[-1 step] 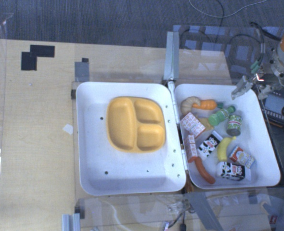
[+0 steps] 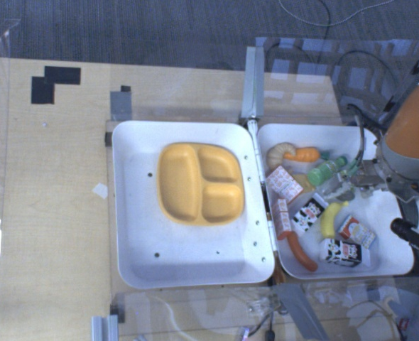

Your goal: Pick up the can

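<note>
A small red-and-white can [image 2: 283,217] lies on its side in the right bin [image 2: 394,265], near that bin's left wall and between a checkered box and a sausage. My gripper [image 2: 341,185] reaches in from the right, low over the middle of the right bin. It is beside a green bottle [image 2: 328,170] and above a yellow fruit [image 2: 329,219]. It is well to the right of the can and not touching it. Nothing shows in its grasp.
The right bin also holds a bread roll [image 2: 280,151], a carrot [image 2: 307,155], a checkered box [image 2: 285,183], two cow-patterned cartons [image 2: 309,214] [image 2: 341,252], an orange carton [image 2: 356,231] and a sausage [image 2: 302,251]. The left bin [image 2: 135,212] holds a yellow divided tray [image 2: 199,183].
</note>
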`<state>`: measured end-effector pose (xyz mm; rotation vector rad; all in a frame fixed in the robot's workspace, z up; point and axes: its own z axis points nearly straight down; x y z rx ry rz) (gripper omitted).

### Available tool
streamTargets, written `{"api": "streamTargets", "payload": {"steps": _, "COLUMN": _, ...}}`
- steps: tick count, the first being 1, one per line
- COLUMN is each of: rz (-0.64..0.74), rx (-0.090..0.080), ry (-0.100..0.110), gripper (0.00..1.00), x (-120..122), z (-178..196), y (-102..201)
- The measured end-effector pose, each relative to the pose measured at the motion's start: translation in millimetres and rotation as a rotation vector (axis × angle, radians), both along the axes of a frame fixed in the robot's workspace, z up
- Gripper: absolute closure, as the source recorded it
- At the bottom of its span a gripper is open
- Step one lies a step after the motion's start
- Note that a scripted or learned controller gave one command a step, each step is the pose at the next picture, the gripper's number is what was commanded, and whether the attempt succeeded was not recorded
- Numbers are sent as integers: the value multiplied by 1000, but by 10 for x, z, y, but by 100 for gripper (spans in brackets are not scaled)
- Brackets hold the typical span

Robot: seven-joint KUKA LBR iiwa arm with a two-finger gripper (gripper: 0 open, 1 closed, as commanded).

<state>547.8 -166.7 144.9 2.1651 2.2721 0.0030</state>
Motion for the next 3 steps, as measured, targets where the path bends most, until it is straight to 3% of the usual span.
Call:
{"api": "streamTargets", "payload": {"steps": 1, "rz": -26, "rx": 0, "ry": -9, "gripper": 0, "x": 438, "z": -559, "y": -371}}
{"api": "streamTargets", "payload": {"steps": 2, "rz": -24, "rx": -3, "ry": -16, "gripper": 100, "x": 460, "z": -426, "y": -379}}
{"api": "streamTargets", "payload": {"steps": 3, "rz": -123, "rx": -2, "ry": -10, "gripper": 100, "x": 426, "z": -544, "y": -254}}
